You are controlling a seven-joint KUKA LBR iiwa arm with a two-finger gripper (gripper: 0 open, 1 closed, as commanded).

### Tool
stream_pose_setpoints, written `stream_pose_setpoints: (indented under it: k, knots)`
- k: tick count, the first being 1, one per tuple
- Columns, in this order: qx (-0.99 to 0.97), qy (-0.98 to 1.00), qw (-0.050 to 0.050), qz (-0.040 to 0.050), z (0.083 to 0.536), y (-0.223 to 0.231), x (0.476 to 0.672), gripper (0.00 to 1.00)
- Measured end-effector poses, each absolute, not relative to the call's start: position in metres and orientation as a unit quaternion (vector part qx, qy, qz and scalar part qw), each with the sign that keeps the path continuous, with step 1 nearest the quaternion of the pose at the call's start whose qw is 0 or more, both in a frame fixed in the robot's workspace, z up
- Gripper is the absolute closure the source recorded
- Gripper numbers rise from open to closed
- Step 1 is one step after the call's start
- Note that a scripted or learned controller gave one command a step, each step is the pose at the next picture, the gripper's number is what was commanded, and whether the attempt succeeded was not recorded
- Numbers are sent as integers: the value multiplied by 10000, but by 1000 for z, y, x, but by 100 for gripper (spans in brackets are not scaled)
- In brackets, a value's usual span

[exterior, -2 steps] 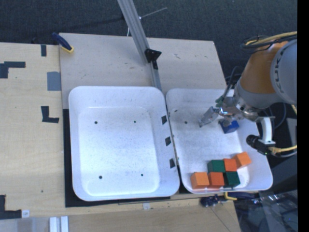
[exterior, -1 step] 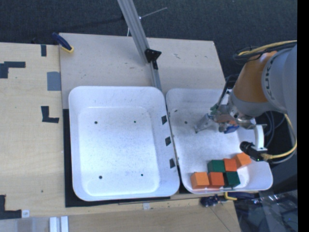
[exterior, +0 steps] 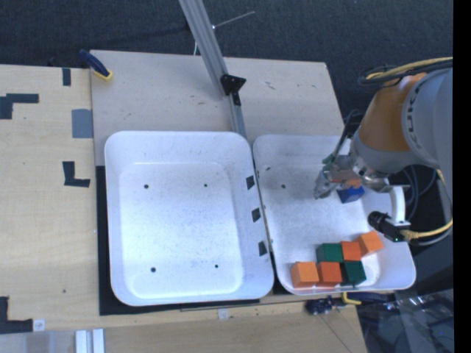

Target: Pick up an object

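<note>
1. Nearest the camera, along the front edge of the right bin point(exterior: 294, 160), sits my supply: an orange block point(exterior: 304, 273) at the left, another orange block point(exterior: 330, 272) touching it, then a dark green block point(exterior: 354, 272). Just behind these sit a second green block point(exterior: 330, 252) and an orange one point(exterior: 352, 251), with one more orange block point(exterior: 372, 242) tilted up against the right wall.
2. Farther back, about mid-bin toward the right wall, my jaws point(exterior: 327, 184) hang over bare bin floor. A blue block point(exterior: 350, 193) shows right beside them, under my wrist. I cannot tell whether my jaws are apart or together, nor whether the blue block is between them or only next to them.
3. To do this step well, I judge I should centre over one block, the blue one being closest, and come down square to its flat sides before closing. If I go for the cluster instead, the leftmost orange block has the most free room around it; the packed ones risk a snag on neighbours.
4. Beyond, the left bin point(exterior: 118, 153) and the table point(exterior: 147, 87) carry nothing I need.
</note>
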State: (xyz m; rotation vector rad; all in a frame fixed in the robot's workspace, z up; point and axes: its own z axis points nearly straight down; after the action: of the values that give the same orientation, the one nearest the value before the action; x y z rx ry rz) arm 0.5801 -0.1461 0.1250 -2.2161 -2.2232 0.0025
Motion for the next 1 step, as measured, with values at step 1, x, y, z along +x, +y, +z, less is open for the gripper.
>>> stream_pose_setpoints:
  k: [1]
  knots:
    - [-7067,-7075,-16,-9,170,-151,586,100]
